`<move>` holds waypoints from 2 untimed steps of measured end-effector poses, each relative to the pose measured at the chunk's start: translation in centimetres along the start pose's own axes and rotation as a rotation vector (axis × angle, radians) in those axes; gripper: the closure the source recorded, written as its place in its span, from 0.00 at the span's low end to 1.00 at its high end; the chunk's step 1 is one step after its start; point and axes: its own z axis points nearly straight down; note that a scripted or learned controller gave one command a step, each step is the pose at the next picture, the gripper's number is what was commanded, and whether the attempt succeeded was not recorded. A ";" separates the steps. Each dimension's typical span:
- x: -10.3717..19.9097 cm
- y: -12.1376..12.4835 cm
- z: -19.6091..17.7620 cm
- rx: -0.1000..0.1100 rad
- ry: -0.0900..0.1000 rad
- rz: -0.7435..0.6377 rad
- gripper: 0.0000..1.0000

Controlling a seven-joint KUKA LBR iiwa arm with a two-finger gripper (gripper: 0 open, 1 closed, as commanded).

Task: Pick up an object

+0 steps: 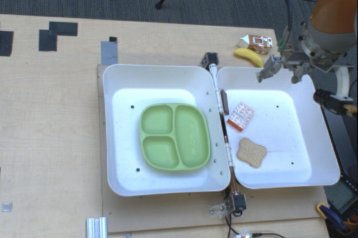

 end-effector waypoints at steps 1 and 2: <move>-1.2 -1.7 17.3 0.000 0.000 0.003 0.00; -3.8 -9.4 19.2 -0.003 -0.002 0.004 0.00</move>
